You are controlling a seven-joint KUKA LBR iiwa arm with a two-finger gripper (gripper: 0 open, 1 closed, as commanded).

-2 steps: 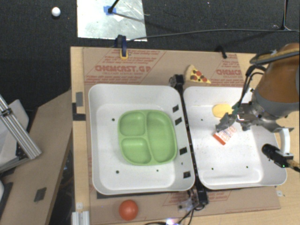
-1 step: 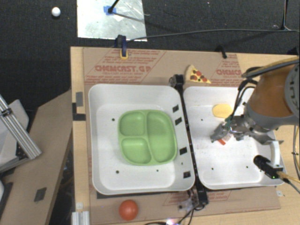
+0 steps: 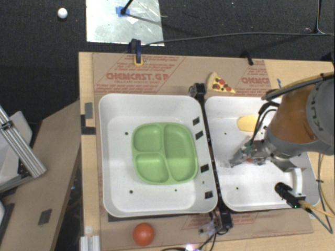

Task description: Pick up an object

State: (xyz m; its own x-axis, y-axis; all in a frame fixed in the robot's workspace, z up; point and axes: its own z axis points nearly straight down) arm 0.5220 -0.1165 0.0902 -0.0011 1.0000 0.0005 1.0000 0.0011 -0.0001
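Red ball (image 3: pixel 143 234): nearest the camera, on the near strip of the worktop (image 3: pixel 172 69), just outside the left bin's near wall and out of either bin.
Worktop: its near and far margins are narrow, so a thing knocked over a bin wall could roll off.
Arm (image 3: pixel 301 120): it reaches in from the right over the right bin and covers much of that bin's right side; a careless swing could clip the divider between the 2 bins.
Left bin (image 3: pixel 112 119): it holds the green tray (image 3: pixel 164 152), which sits centred, apart from all 4 walls.
Right bin (image 3: pixel 225 192): bare floor lies near and left of the claw.
Yellow object (image 3: pixel 247 123): the likely target, in the far part of the right bin, just beyond the claw and partly hidden by the arm.
Pizza slice toy (image 3: pixel 220 83): on the worktop beyond the right bin's far wall.
Claw (image 3: pixel 247 155): low over the right bin floor; whether it is apart or together I cannot tell.
Risk: descending here, it would probably miss the yellow object and close on nothing.
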